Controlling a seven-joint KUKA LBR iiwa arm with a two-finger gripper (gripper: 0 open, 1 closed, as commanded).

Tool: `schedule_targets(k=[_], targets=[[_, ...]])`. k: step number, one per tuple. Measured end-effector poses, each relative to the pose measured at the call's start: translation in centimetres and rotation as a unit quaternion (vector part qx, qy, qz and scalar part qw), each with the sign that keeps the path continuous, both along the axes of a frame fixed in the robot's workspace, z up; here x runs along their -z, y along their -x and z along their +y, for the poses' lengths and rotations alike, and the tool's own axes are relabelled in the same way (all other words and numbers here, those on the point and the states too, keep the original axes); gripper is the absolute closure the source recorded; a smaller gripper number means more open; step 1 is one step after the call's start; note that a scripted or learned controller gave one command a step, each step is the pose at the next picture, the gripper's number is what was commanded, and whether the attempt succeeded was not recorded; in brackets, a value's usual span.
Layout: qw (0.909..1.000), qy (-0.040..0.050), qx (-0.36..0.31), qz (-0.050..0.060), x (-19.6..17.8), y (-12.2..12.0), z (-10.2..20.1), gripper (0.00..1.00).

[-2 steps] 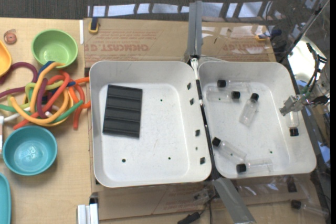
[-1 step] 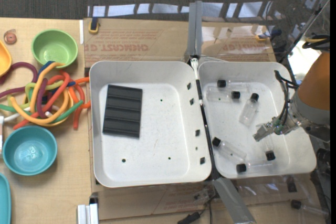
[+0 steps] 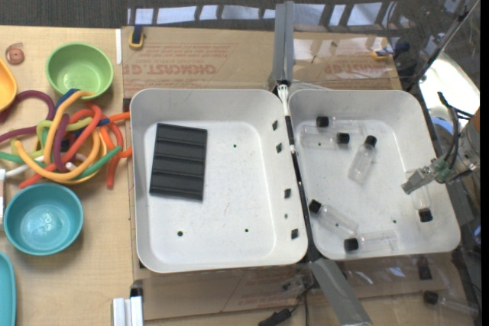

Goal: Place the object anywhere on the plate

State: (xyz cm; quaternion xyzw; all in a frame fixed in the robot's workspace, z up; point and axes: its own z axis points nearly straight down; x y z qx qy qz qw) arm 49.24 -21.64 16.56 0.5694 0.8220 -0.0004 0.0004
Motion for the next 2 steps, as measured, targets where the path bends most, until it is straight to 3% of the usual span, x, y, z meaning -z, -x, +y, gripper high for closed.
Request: schedule_targets(k=[1,2], targets=[[0.9999,0.0000,0.012,0.000,-2.1,0.2,-0.6,1.00],[0.9995,-0.0009,-0.033,0.001,-0.6,1.5,-0.5,1.00]])
